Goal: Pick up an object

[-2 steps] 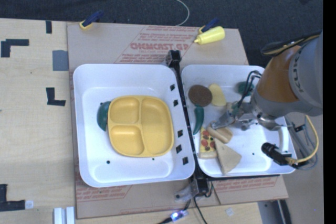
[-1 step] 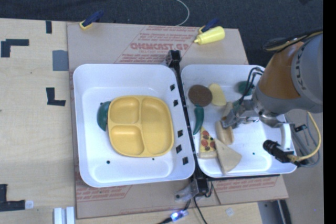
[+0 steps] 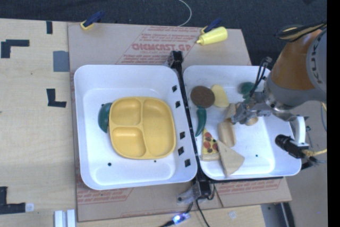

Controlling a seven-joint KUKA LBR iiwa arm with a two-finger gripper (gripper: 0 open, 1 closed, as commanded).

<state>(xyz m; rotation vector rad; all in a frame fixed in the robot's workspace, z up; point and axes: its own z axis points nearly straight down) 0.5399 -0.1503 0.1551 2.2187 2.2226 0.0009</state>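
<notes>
Over the right bin (image 3: 265, 166), we locate the gripper (image 3: 245, 114) low among the toy foods; we cannot tell its state. Beside it, toward the left, lie a tan piece (image 3: 227, 133) and a brown disc (image 3: 202, 96).

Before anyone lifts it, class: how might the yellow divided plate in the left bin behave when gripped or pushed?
The yellow divided plate looks like rigid moulded plastic, so it probably stays stiff. Lying flat and wide, it would likely slide rather than tip. One edge sits over a dark green object, so it may rock slightly.
</notes>
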